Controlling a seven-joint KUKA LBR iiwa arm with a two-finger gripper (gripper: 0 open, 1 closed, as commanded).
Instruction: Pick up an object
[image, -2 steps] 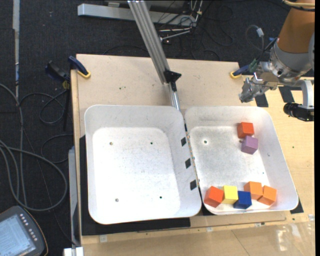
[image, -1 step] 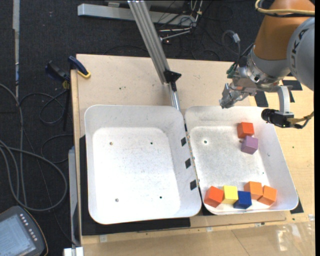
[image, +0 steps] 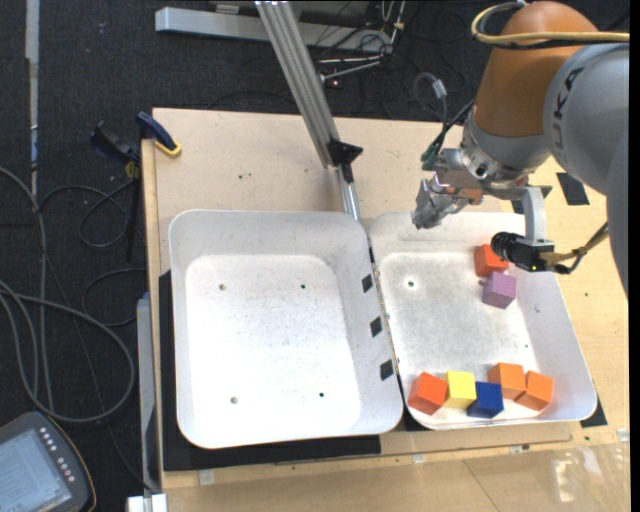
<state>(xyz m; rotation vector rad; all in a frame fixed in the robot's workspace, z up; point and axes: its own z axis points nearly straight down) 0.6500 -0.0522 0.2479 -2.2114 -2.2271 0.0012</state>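
Down at the near edge of the right bin (image: 575, 345) we find a row of small blocks: an orange cube (image: 429, 391), a yellow cube (image: 461, 386), a blue cube (image: 488, 399), and two more orange blocks (image: 524, 383) at the right end of the row. They sit close together, some touching, all resting on the bin floor.

Farther in, toward the right wall, we see a lilac cube (image: 499, 288) with another orange block (image: 489, 260) just beyond it, the two nearly touching. A black fitting on the arm's cabling hangs just beside that orange block. The left bin (image: 190, 300) lies alongside, on the same wooden surface (image: 250, 160).

At the far edge of the right bin we come to the hand (image: 432, 212), hanging above the bin's far-left corner, well apart from every block. We see nothing between its fingers, and from this slant we cannot tell whether they are spread or closed.

As we judge it, the pick has not been made: every block lies in the bin and the hand carries nothing. What is left is nearly everything, namely choosing a block, descending over it, closing and lifting. The lilac cube and its orange neighbour are the closest candidates; the near row is more crowded.
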